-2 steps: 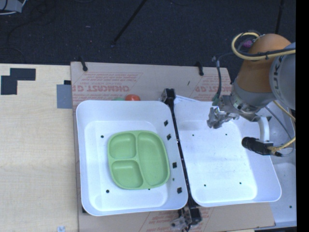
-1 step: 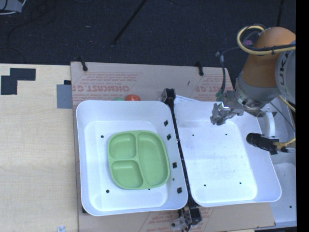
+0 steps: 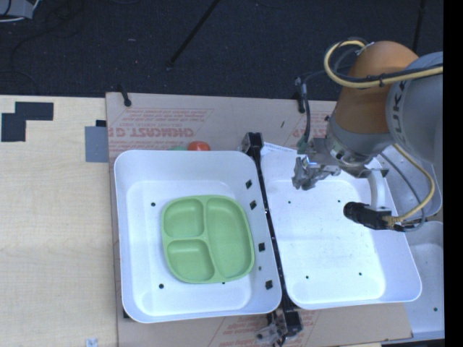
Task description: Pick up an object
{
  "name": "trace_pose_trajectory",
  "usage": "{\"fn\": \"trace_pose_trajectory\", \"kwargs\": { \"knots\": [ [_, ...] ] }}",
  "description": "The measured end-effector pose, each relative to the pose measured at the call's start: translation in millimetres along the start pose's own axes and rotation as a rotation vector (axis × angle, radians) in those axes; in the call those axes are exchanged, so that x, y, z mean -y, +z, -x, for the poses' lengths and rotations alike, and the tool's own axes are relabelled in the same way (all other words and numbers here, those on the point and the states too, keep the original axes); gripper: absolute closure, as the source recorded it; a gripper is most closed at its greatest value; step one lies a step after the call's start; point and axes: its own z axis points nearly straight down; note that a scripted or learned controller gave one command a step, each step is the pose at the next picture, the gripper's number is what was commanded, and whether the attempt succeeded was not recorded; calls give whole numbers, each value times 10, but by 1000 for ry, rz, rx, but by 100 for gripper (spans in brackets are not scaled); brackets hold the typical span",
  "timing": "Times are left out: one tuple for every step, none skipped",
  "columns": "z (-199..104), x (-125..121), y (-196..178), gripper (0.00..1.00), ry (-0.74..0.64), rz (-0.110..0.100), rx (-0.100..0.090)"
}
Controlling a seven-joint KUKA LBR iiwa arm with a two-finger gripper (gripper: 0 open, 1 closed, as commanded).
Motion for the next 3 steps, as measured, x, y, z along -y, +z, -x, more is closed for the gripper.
{"fn": "trace_pose_trajectory", "kwargs": {
  "knots": [
    [-506, 254, -77, 100, -1, -1, 0],
    [-1033, 288, -65, 100, -1, -1, 0],
    [-1450, 503, -171, 100, 0, -1, 1]
  ]
}}
